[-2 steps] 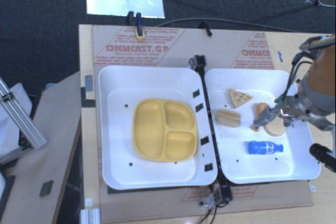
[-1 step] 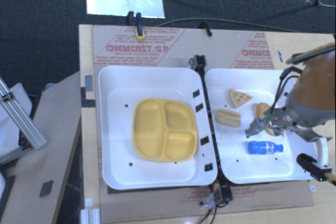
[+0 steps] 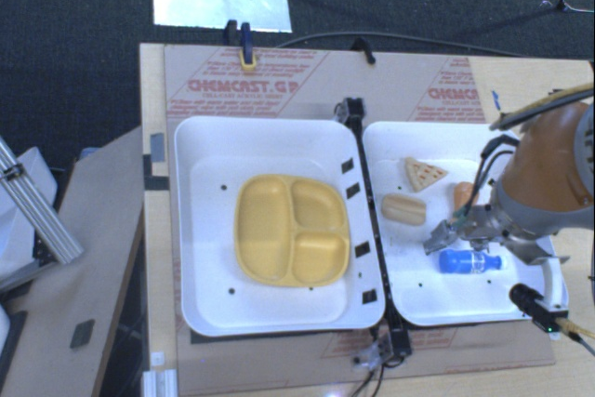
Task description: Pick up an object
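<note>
In the right bin (image 3: 414, 297) lie a small blue bottle (image 3: 471, 262) on its side, a tan bread roll (image 3: 403, 209), a pizza-slice toy (image 3: 424, 173) and an orange piece (image 3: 462, 194) partly hidden by the arm. My gripper (image 3: 461, 238) hangs low in that bin, just above the bottle's left half and right of the roll. Nothing is visibly held in it. The arm's orange band (image 3: 555, 165) rises to the right and covers the bin's right side.
The left bin (image 3: 200, 200) holds a yellow divided plate (image 3: 290, 230). A black strip with clips (image 3: 363, 200) runs between the bins. A blue-yellow clamp (image 3: 245, 46) sits on the bench's back edge. An aluminium rail (image 3: 37, 209) leans at the far left.
</note>
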